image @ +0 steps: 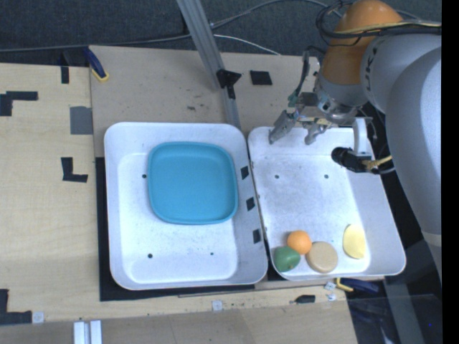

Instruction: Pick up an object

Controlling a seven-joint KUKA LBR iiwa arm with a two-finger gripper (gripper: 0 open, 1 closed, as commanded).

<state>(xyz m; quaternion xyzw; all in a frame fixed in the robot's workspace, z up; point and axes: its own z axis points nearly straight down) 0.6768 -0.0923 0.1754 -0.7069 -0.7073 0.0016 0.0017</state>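
White bin [315, 185] lies below the gripper [295, 132], fingers spread, nothing held. The orange ball [300, 241], green ball [286, 258], tan disc [323, 256] and yellow piece [353, 241] cluster well away, at the opposite end. Risk: tight crowding there may cause fingers to strike neighbours or the bin wall.

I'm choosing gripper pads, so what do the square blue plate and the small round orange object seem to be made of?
The square blue plate looks like moulded plastic: uniform colour, rounded corners, a matte to satin surface. The small round orange object looks like smooth plastic or rubber, perhaps toy fruit; it is too small to tell which. The gripper hovers over the right bin's far edge with fingers spread.
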